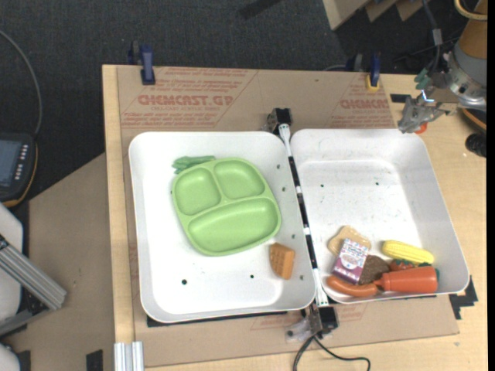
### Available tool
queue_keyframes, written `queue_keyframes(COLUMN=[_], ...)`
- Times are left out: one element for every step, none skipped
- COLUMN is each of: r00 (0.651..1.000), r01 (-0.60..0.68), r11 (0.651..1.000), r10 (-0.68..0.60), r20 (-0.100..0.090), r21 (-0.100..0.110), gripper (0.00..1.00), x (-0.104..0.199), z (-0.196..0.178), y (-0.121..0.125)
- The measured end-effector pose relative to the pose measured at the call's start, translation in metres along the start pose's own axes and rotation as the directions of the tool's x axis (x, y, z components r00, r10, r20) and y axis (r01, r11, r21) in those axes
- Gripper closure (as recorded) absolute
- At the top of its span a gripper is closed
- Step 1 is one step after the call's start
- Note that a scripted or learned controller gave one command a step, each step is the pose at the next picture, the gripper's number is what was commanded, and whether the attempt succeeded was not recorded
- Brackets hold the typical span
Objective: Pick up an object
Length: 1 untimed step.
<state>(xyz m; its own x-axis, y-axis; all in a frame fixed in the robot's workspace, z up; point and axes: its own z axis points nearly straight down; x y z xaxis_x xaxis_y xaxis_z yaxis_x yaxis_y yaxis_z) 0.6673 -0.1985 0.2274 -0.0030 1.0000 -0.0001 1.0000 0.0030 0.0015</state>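
Two shallow white bins sit side by side on the bench, the left bin (155, 284) and the right bin (433, 184), meeting along a dark seam down the middle. Largest among their contents is a green divided plate (226, 207), lying flat in the upper middle of the left bin, with a small green leafy piece (192, 161) at its upper left edge. An orange-brown toy pastry (282, 260) lies just beside the plate's lower right corner, near the seam.

All remaining objects crowd the right bin's lower corner: a carrot (410, 280) along the front wall, a sausage (352, 287) to its left, a purple snack packet (352, 258) resting over a tan cracker (342, 239) and a brown piece, and a yellow corn cob (407, 251) above the carrot. These touch or overlap one another.

Up at the right, the gripper (416, 118) hangs over the right bin's far corner, well apart from the pile, its fingers slightly parted and holding nothing.
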Motion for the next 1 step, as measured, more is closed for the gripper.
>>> queue_keyframes(r00=[1.000], r01=[-0.004], r11=[1.000], r10=[0.004], r20=[0.004], r21=[-0.004], gripper=[1.00], x=[-0.0269], z=[-0.0183], y=[-0.0003])
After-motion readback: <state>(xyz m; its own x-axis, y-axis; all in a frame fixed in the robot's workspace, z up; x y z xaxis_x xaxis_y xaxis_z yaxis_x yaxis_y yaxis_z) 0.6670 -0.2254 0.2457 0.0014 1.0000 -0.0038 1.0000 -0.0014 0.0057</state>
